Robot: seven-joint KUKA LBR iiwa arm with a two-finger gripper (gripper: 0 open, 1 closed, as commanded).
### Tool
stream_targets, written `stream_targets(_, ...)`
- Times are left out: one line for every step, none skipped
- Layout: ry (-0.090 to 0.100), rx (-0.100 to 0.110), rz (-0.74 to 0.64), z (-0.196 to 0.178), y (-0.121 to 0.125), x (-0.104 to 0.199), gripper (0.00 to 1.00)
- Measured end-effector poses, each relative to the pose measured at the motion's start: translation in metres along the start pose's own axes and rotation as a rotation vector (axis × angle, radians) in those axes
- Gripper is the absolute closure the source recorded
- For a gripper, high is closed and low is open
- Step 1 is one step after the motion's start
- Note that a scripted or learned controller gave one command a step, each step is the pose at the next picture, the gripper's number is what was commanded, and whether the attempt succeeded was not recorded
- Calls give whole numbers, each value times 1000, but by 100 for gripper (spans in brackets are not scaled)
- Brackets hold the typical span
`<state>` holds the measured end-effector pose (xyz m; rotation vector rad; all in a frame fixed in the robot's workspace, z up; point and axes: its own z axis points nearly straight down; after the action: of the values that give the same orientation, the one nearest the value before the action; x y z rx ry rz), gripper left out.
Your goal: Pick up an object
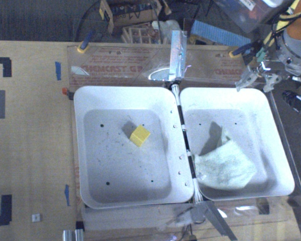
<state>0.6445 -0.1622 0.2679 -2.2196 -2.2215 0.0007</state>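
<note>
The wooden bench (30, 149) spans the frame, pale and flat, with dark square markings near its left edge and small strips of blue tape on its surface. Two shallow white bins sit side by side on it, their inner rims touching along a central seam. The left bin (85, 104) has a grey, scuffed floor with a few small dark holes. The right bin (271, 134) is of the same form.

A clear panel with red lettering (115, 67) stands along the far side of the bins, with an upright metal bracket (177, 54) at the seam. Beyond the bench lies clutter: a wooden rack, cables, and a blue pad.

The arm enters at the upper right corner, its orange band partly visible at the frame edge. The gripper (256, 79) hangs over the far rim of the right bin, near that bin's back right corner. Its two fingers are spread apart, with a visible gap between them, and nothing lies between them. It is well apart from both objects.

A crumpled white cloth (226, 165) lies in the right bin, occupying the near left part of the floor and pressing against the wall beside the seam. A dark shadow falls on the floor just behind it.

A small yellow block (140, 135) rests on the floor of the left bin, near the centre, turned at an angle to the bin walls.
</note>
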Motion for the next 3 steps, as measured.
stream_targets(-1,-1,29,174,-64,4,0)
stream_targets(1,-8,133,180,-87,69,0)
stream_targets(2,-12,139,170,-85,66,100)
